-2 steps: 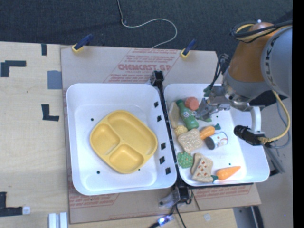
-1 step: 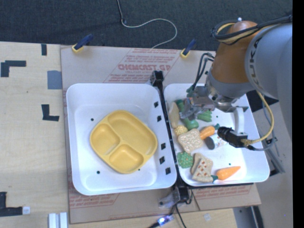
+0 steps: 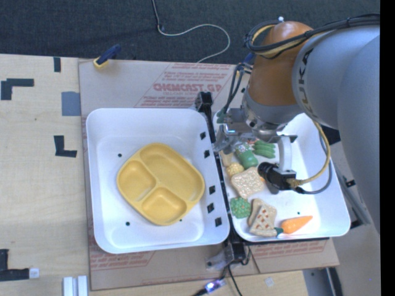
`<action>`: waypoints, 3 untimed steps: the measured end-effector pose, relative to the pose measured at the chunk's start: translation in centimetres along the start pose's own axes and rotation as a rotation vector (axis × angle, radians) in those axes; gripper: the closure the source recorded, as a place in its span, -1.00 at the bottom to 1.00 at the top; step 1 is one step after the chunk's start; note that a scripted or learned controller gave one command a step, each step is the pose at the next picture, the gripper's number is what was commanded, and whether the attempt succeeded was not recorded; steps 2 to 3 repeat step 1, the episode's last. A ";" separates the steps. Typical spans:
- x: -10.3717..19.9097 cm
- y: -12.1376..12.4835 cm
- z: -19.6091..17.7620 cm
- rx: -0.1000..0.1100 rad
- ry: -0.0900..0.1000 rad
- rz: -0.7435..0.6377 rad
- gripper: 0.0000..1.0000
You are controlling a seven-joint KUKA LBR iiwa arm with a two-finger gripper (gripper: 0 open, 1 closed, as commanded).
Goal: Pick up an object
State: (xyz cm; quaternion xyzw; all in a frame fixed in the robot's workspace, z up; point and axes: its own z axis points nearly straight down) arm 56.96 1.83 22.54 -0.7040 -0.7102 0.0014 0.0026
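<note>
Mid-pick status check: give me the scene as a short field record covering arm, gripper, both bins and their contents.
arm: reaches in from the right, wrist over the right bin
gripper: low at the right bin's upper left, over the toy food; finger state unreadable
left bin: yellow divided plate
right bin contents: cracker, waffle piece, carrot, green pieces
object held: none visibly between the fingers
</note>
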 end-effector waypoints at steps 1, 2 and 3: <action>4.4 -0.9 0.5 0.003 -0.002 0.003 1.00; 4.4 -0.9 0.5 0.003 -0.002 0.003 1.00; 4.4 -0.9 0.5 0.003 -0.002 0.003 1.00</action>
